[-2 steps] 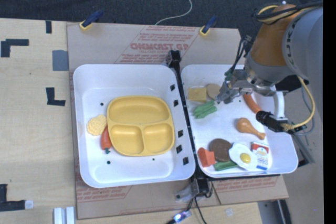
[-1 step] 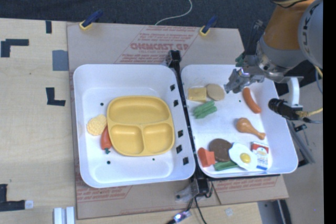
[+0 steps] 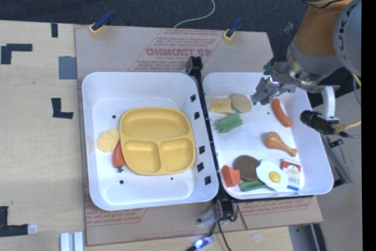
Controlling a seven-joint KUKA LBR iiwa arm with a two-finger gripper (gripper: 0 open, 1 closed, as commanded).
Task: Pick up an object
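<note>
Nothing is picked up yet, I think. My gripper (image 3: 262, 93) hangs near the right bin's (image 3: 320, 185) far edge, by the sausage (image 3: 281, 113); I cannot tell its grip.

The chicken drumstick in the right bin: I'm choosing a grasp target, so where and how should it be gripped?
Grip the drumstick across its thin bone end, which points toward the bin's lower right, or just where the handle meets the bulb. Come from straight above: it lies flat and alone, with bare bin floor around it, so the end effector probably has room.

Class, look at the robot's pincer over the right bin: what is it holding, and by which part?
Nothing is held: the pincer hangs above bare bin floor, between the cracker and the sausage.
</note>
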